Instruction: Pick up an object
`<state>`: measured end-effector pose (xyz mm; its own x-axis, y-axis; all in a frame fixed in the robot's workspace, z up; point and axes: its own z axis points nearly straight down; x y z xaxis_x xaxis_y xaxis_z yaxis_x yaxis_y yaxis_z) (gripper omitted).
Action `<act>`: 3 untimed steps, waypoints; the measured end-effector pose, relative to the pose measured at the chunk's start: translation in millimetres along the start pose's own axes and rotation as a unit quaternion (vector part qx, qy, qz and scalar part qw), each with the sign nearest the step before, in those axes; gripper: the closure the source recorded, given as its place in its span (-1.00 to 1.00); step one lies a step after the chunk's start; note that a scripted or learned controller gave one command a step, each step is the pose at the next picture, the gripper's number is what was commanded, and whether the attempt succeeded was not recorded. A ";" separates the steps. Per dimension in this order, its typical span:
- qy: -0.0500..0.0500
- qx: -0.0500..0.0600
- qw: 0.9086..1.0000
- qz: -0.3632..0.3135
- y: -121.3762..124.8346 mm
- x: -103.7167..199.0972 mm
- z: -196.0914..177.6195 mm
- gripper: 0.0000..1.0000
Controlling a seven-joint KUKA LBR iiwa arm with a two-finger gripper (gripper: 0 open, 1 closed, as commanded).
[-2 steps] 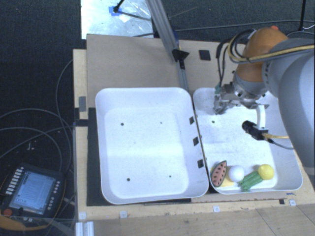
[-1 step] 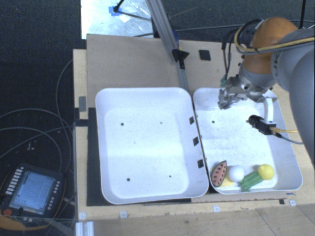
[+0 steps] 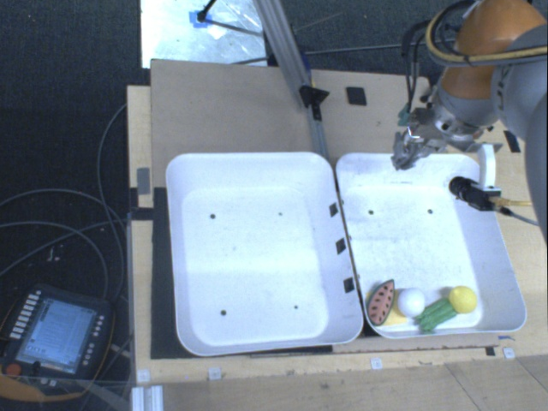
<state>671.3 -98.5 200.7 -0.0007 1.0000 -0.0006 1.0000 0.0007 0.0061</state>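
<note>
1. Dark carpet surrounds a light wooden table (image 3: 231, 101), with a bright patch of floor at the top and cables trailing down the left side.
2. Two shallow white bins sit side by side on the table: the left bin (image 3: 253, 247) and the right bin (image 3: 428, 247), their inner rims touching.
3. Reaching in from the right, the grey arm (image 3: 492, 50) with its orange band hangs above the far edge of the right bin.
4. At the lower left, a control tablet (image 3: 56, 332) lies on the carpet.
5. Over the right bin's far rim, the pincer (image 3: 407, 157) points down; whether it is open or closed cannot be told, and nothing is seen in it.
6. Well apart from the pincer, in the right bin's near corner, lie a watermelon slice (image 3: 381, 302), a white ball (image 3: 412, 301), a green toy (image 3: 437, 313) and a yellow ball (image 3: 463, 298), clustered close together.
</note>
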 end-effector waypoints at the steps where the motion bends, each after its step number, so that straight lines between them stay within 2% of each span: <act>1: 0.000 0.000 1.000 0.000 0.5 -5.4 -62.2 1.00; 3: 0.001 0.003 1.000 -0.002 -9.5 91.4 -49.8 1.00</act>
<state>661.4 -7.1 250.4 -0.0042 1.0000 0.0009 1.0000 0.0042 0.0004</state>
